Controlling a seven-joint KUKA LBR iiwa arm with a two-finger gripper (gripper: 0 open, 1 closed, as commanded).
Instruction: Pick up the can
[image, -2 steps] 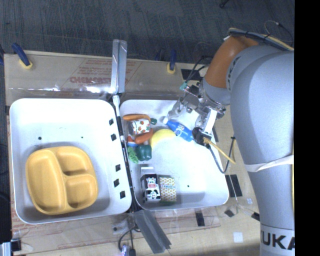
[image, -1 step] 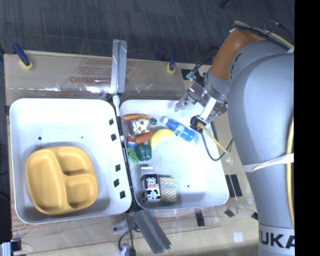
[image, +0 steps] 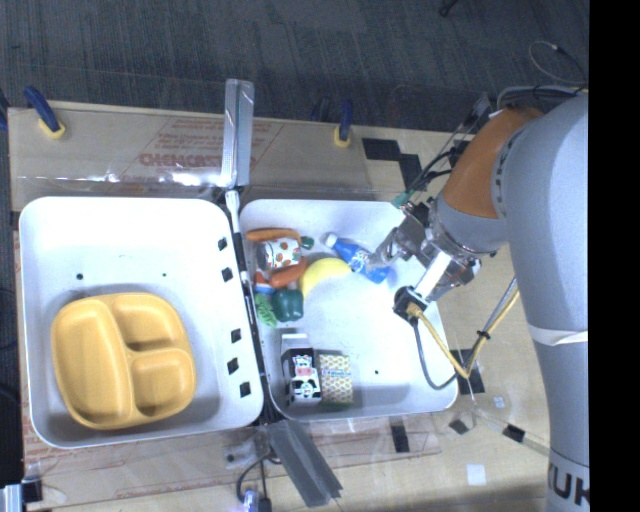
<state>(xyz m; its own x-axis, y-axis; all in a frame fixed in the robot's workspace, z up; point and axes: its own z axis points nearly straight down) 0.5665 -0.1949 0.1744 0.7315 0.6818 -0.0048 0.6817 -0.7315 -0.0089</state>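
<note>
I see the small printed metal can (image: 277, 254) in the right white bin (image: 400, 385), far-left corner, among toy food beside the yellow lemon (image: 322, 273). Its long axis is hard to judge; orientation unclear. Gripper (image: 385, 262) sits over the blue-and-white bottle (image: 352, 252), right of the can; grip state I cannot tell.
</note>
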